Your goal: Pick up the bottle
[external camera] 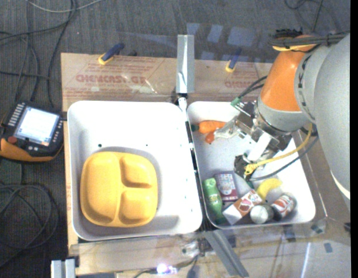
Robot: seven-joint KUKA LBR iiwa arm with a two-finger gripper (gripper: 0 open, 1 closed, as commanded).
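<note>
Jaws are low in the right bin (218, 162), in its far-left part. Open or closed: cannot tell, the wrist hardware covers the tips. Nothing is visibly gripped.

- Orange item (209, 126) is just beside the jaws on the view-left side; contact is unclear.
- The bin's left wall is near the jaws on that same side and the far wall is close above, so room is tight there.
- Toward the camera from the jaws there is a strip of bare white floor, then the clutter.
- Green bottle (212, 194) is below and slightly view-left of the jaws. It lies along the left wall near the front corner, apart from the jaws.
- Dark red packet (226, 185) is just beside the bottle, and a small carton (243, 206) sits in front of the packet.
- Further out, below-right of the jaws: yellow piece (269, 186), silver ball (259, 214) and can (283, 205), all packed against the front wall.
- The arm (289, 86) overhangs the right side of the bin.
- Left bin (109, 120) is well view-left of the jaws and holds a yellow divided tray (120, 187).
- The desk (127, 80) shows beyond both bins.
</note>
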